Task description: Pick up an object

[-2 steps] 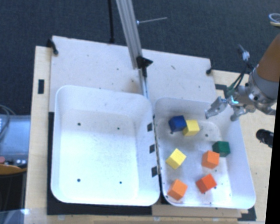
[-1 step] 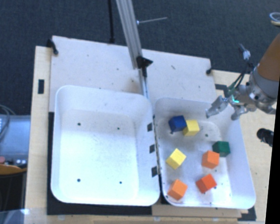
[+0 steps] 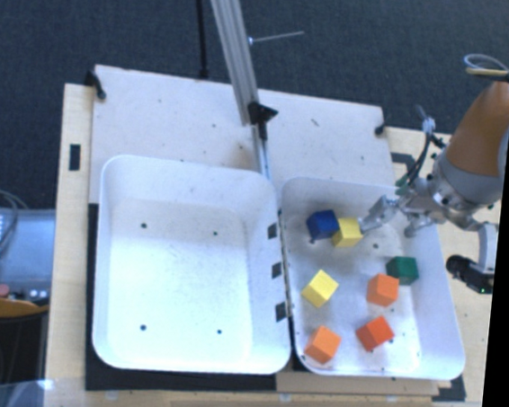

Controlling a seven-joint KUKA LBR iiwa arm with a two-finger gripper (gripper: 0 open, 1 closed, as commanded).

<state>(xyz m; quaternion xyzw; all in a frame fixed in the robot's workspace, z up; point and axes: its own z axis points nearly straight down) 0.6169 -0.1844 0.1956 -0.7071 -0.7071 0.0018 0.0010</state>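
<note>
The right bin (image 3: 435,339) holds several small cubes. A blue cube (image 3: 322,224) touches a yellow cube (image 3: 348,232) near the bin's far side. A second yellow cube (image 3: 321,288) lies mid-bin, and a green cube (image 3: 402,269) sits just behind an orange cube (image 3: 383,289). Two more orange cubes (image 3: 375,332) (image 3: 323,343) rest near the front. My gripper (image 3: 394,220) hangs over the far right part of this bin, just right of the yellow cube beside the blue one. It is open, with nothing between its fingers.
The left bin (image 3: 116,229) stands beside the right one, sharing a raised middle wall. A slanted metal post (image 3: 239,52) rises behind the bins. The arm's orange band (image 3: 484,123) is at the right edge. Cables and a grey box (image 3: 23,255) lie off the bench's left.
</note>
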